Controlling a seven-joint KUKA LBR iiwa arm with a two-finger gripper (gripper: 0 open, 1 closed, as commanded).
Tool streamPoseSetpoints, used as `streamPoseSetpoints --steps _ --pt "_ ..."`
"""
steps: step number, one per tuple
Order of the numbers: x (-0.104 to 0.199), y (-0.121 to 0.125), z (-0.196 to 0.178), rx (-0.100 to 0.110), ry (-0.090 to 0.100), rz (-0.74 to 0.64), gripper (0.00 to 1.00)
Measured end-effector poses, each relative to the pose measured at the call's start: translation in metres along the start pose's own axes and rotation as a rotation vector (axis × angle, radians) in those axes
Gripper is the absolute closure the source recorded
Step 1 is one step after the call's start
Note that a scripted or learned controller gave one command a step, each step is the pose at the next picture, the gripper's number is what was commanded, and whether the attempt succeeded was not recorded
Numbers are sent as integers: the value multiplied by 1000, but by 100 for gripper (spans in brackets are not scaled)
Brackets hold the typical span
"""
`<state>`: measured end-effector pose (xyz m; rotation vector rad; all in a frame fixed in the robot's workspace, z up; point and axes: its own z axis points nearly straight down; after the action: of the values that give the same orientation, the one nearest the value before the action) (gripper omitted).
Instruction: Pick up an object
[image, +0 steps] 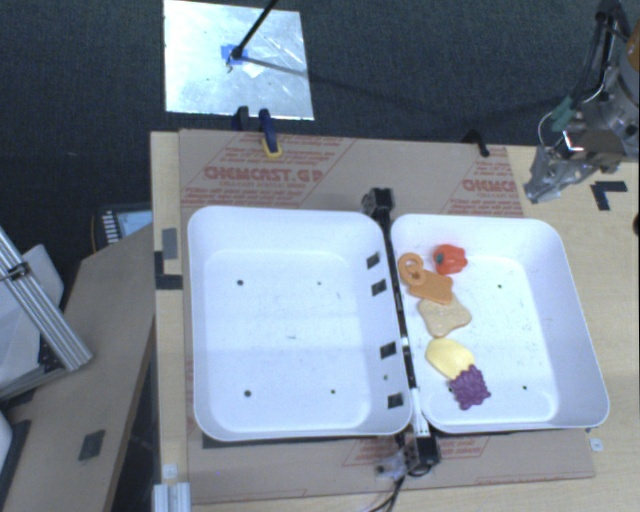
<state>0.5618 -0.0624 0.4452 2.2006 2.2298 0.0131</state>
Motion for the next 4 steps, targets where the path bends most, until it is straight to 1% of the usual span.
streamPoseSetpoints --steps 1,2,3,4 --pt "19 -74 28 14 2 7 100" --pt "75 -76 115 17 2 5 100" --pt "140 -56 78 6 3 2 100" --pt "208 -52 42 7 3 4 100"
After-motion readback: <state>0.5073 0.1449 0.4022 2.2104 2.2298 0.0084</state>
